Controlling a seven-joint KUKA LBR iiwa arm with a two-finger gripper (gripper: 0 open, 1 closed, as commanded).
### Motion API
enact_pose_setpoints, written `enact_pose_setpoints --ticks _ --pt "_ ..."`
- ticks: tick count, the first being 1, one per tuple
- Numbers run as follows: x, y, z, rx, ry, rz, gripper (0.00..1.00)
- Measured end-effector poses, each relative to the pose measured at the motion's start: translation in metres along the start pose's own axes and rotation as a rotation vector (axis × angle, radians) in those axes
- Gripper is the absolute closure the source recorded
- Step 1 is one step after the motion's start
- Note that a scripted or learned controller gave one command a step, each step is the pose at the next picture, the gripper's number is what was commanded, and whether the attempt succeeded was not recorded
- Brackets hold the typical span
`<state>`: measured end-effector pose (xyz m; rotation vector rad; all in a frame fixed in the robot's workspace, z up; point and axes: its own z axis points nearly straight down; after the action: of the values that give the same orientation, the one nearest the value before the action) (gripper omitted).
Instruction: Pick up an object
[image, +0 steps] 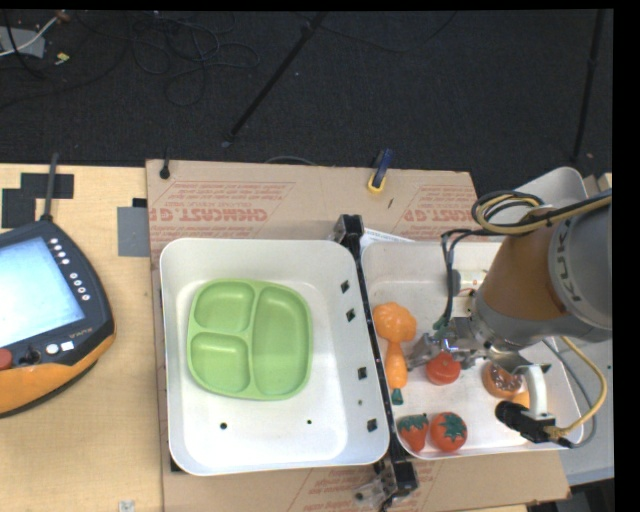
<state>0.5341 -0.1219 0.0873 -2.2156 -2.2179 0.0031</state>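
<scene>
The arm (545, 285) reaches into the right bin (420, 265), its gripper (440, 352) low beside a red tomato (443, 370); whether it is wide, narrow or gripping cannot be told from this angle. An orange carrot (394, 340) lies just left of it, and two strawberries (432, 432) sit near the front wall. A green plate (250, 338) rests in the left bin (190, 430).
</scene>
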Motion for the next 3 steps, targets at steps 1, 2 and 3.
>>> enact_pose_setpoints --ticks 1,2,3 --pt "-0.004 0.004 -0.013 -0.008 -0.002 0.008 1.0" --pt "0.039 0.025 -0.17 -0.021 -0.003 -0.005 1.0" --pt "0.115 -0.014 -0.157 0.0 0.0 -0.005 1.0"
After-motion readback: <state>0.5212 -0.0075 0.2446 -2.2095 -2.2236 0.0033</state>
